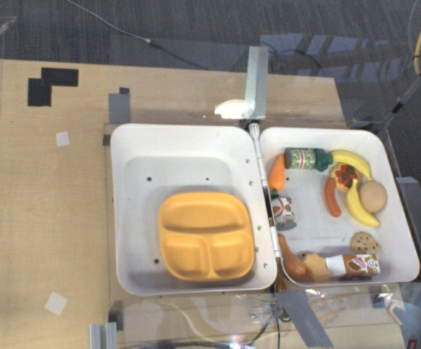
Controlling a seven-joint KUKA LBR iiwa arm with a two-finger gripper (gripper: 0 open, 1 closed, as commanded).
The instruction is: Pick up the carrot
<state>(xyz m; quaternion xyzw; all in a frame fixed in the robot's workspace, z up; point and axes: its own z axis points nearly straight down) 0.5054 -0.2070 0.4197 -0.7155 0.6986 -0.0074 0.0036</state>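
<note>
The small orange tapered carrot [276, 172] lies untouched against the right white bin's [395, 217] left wall. Judging by this, the approach has not begun. The tool's state cannot be told.

Bright, even overhead light, slightly soft focus
Glare spot on the tabletop [230, 109] behind the white bins [134, 151]; faint shadow beneath the yellow tray [206, 234].
</note>
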